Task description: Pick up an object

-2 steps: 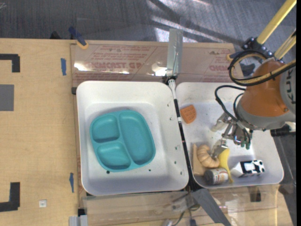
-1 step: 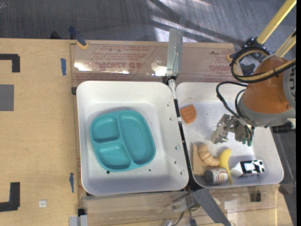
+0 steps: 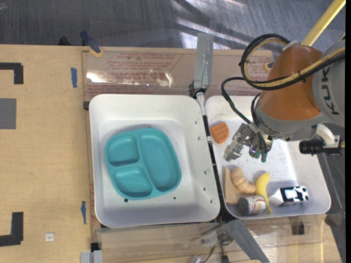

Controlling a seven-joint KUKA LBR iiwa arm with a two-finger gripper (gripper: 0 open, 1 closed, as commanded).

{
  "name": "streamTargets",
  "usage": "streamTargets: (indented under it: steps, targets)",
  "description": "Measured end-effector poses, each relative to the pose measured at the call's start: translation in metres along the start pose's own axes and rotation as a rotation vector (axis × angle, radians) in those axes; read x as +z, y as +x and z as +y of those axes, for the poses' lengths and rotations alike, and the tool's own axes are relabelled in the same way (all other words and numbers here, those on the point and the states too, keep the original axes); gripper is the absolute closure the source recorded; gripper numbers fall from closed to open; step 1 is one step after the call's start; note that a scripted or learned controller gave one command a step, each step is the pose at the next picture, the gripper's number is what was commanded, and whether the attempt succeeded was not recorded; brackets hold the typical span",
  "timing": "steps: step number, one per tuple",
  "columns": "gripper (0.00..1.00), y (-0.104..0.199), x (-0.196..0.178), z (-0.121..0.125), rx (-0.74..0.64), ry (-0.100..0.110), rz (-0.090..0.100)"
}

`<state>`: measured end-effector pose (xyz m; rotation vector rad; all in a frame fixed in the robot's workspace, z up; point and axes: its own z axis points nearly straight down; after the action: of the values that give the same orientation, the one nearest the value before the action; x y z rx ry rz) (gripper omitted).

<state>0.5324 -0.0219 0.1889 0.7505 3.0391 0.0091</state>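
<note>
The hand (image 3: 245, 144) hangs over the right bin (image 3: 307, 163), fingers spread and grasping nothing. Left of it lies an orange piece (image 3: 220, 132); nearer lie a croissant (image 3: 242, 181), banana (image 3: 262, 186), can (image 3: 252, 205) and toy cow (image 3: 291, 195). A teal divided plate (image 3: 143, 163) fills the left bin (image 3: 109, 111)

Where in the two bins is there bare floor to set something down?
Left bin: a bare band between the teal divided plate and the walls, widest along the far edge. Right bin: crowded near the front by croissant, banana, can and toy cow; the gripper hangs mid-bin.
</note>
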Motion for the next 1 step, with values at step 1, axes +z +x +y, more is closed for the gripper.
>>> streamTargets:
  steps: [1]
  targets:
    - [1.00, 0.0468, -0.0245, 0.0919, -0.044, 0.001, 0.005]
